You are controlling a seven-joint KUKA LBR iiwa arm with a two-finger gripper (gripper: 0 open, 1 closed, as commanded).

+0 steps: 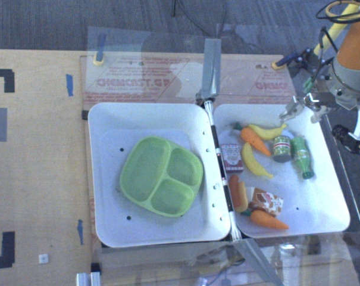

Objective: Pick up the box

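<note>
Lying nearest the camera, an orange toy carrot [268, 219] is resting beside the small red-and-white printed carton box [266, 201] in the right white bin [337, 204], while the end effector [303, 106], grip state untellable, is hovering well apart at the bin's far edge, approach pending.
</note>
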